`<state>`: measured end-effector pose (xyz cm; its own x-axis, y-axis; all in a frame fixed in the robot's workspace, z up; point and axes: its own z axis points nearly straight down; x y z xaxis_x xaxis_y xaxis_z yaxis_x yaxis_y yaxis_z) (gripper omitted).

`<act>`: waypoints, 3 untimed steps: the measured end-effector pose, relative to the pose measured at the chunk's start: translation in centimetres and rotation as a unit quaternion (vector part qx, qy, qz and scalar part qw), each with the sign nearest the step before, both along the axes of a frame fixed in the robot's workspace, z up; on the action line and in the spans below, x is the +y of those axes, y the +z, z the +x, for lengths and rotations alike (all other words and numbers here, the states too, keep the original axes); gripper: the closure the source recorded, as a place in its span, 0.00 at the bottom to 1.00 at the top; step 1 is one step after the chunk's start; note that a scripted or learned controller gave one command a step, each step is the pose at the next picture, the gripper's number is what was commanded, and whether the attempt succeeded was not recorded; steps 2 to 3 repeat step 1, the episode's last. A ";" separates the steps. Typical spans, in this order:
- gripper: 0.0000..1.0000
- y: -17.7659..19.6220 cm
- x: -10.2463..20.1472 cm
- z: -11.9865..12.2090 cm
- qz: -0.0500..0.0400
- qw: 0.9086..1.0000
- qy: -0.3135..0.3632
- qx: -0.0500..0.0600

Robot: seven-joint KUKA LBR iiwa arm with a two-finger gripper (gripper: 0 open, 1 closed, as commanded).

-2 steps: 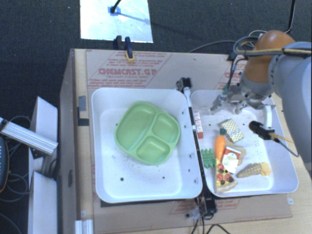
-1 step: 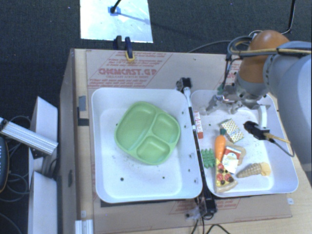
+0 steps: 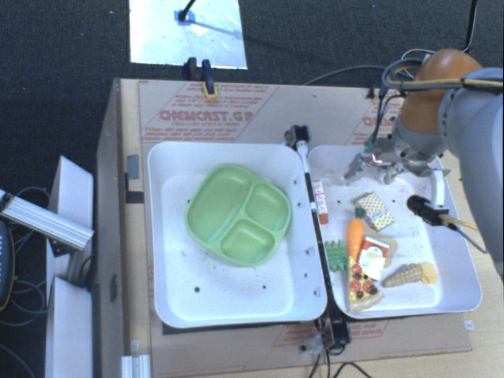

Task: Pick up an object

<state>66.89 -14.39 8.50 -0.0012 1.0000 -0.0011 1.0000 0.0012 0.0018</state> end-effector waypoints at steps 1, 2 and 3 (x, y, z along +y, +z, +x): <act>0.00 0.0 4.1 0.0 0.001 1.000 0.002 0.000; 0.00 0.0 4.1 0.0 0.001 1.000 0.002 0.000; 0.00 0.0 4.1 0.0 0.001 1.000 0.002 0.000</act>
